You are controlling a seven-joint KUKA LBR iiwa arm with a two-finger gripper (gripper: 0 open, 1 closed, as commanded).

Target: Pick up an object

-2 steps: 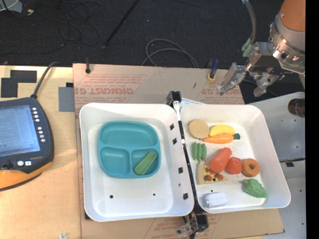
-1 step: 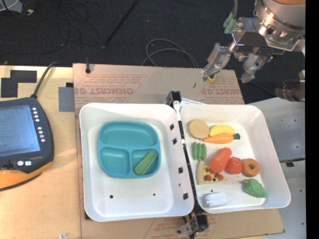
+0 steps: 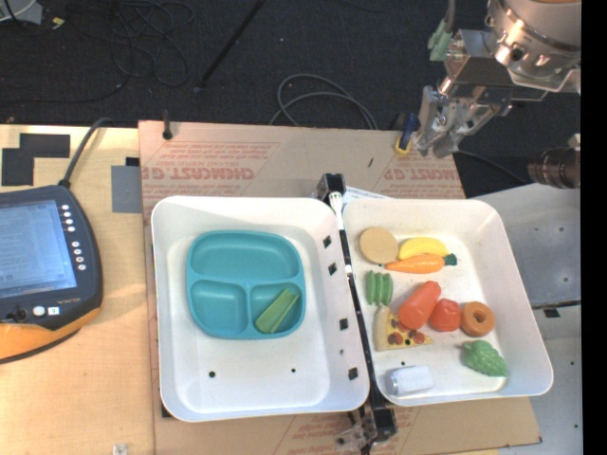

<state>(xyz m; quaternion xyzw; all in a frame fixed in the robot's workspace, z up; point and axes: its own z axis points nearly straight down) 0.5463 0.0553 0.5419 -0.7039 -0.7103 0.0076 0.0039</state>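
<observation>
Hovering: gripper point(image 3: 444, 133) above far edge of right bin point(image 3: 517, 254), well apart from toys; finger gap cannot tell
Nearest toys: round tan cookie point(image 3: 377, 245); smooth yellow banana point(image 3: 423, 247); tapered carrot point(image 3: 419, 264)
Left bin point(image 3: 171, 282): teal divided tray point(image 3: 218, 278); green wedge point(image 3: 277, 310) in its corner compartment

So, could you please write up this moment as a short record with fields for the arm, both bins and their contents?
arm: pincer raised above the bench, beyond the right bin's far edge, holding nothing visible
left bin: teal divided tray with a green piece in its near right compartment
right bin: tan disc, banana, carrot, green pepper, red pieces, doughnut, pizza slice, leafy green, white block
task state: nothing picked yet
</observation>
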